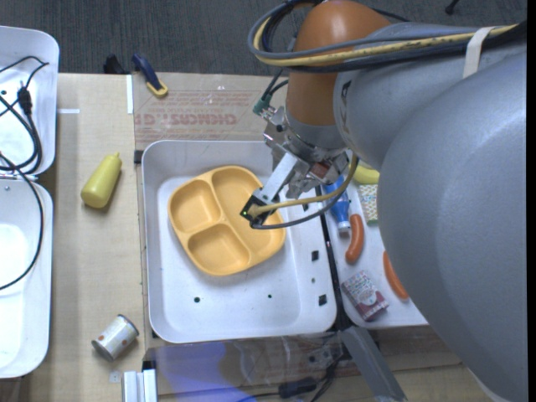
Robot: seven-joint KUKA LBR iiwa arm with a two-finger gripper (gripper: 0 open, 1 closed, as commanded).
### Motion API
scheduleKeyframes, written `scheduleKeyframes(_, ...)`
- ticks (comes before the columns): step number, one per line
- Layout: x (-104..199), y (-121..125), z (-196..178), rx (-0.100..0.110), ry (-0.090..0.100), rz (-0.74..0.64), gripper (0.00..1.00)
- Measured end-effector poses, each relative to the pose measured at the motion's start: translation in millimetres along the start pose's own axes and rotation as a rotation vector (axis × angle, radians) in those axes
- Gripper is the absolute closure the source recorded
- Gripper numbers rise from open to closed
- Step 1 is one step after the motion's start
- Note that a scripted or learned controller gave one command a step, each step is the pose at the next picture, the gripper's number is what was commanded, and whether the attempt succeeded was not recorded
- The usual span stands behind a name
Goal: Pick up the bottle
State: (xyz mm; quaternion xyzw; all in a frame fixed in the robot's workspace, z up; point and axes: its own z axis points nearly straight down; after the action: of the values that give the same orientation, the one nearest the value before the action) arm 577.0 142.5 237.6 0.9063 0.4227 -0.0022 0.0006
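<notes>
A yellow squeeze bottle lies on its side on the bench, left of the left bin and outside both bins. My gripper hangs under the orange band over the strip between the two bins, far to the right of that bottle. It is close above a small blue and white object at the left edge of the right bin. The arm covers most of that object, so I cannot tell what it is. Nothing is visibly held.
A yellow divided plate lies in the left bin. The right bin holds a sausage, a red packet and a yellow item. A tin can and a blue clamp lie on the bench. White trays with black cable stand far left.
</notes>
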Motion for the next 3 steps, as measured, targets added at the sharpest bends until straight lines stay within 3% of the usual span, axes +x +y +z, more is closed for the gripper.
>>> scheduleKeyframes(1, -97.3, 26.3, -42.0, 0.001, -0.001, 0.314, 1.00)
scheduleKeyframes(2, -59.9, -39.5, -42.8, 0.000, 0.001, 0.440, 1.00)
scheduleKeyframes(3, -61.5, -4.8, 1.0, 0.002, -0.002, 0.277, 1.00)
